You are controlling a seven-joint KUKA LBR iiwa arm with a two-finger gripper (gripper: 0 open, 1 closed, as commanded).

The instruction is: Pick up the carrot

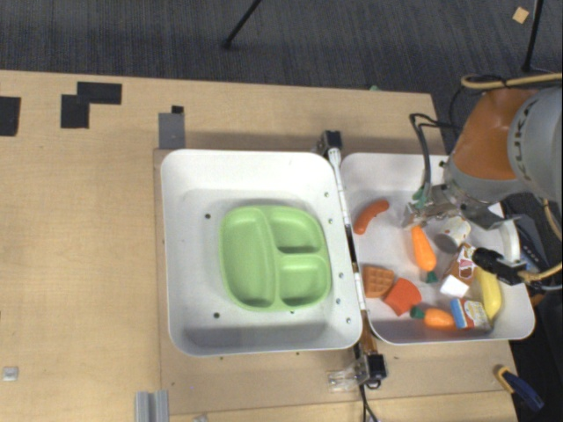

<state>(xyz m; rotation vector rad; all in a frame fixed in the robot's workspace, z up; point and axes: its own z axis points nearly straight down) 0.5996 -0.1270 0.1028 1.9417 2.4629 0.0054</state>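
Observation:
The carrot (424, 248) is orange with a small green stub at its near end. It lies lengthwise in the middle of the right white bin (387, 176). My gripper (429, 209) hangs just beyond the carrot's far tip, close over it, on the grey arm with the orange band (486, 134) coming in from the right. Nothing visibly sits in the gripper. A second, shorter orange vegetable with a green end (437, 318) lies near the bin's front wall.
The right bin also holds a reddish sausage (369, 215), a waffle (378, 280), a red piece (403, 295), a banana (491, 294) and small cartons (469, 313). A green divided plate (273, 255) sits in the left bin (189, 236).

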